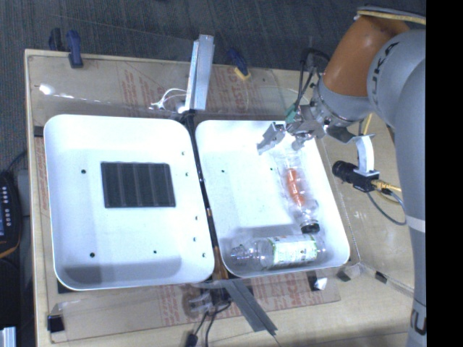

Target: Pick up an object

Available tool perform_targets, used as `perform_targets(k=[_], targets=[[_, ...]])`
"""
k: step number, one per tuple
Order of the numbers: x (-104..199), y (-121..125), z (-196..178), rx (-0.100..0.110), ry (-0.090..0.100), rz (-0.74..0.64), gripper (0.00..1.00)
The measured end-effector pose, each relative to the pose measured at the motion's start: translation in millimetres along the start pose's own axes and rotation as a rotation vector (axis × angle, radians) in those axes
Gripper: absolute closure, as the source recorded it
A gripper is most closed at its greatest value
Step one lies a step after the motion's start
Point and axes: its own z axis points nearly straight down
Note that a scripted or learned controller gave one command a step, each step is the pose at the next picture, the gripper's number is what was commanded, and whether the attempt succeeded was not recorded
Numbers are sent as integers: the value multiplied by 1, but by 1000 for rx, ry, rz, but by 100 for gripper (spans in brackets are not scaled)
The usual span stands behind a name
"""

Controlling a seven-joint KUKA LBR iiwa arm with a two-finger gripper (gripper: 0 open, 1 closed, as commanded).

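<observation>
Two clear plastic bottles lie in the right bin point(231, 194). One with an orange label point(295, 186) lies along the bin's right side, its black cap toward the front. The other, with a white and green label point(278, 252), rests on its side against the front wall. My gripper point(283, 137) hovers over the back of the right bin, just behind the far end of the orange-label bottle. Its fingers are spread open with nothing between them.
The left bin point(72, 230) holds a flat dark grey ribbed rectangle point(137, 184). A metal bar point(200, 71) stands at the back between the bins. Blue clamps point(74, 48) grip the bench's back edge.
</observation>
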Motion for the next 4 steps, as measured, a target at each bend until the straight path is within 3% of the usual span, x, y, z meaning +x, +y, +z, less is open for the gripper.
perform_targets(k=[1,2,3,4], targets=[[-17,-48,35,2,0,10,0],[-17,-47,25,3,0,7,100],[-17,-47,25,3,0,7,0],[-17,-34,42,0,0,-47,0]])
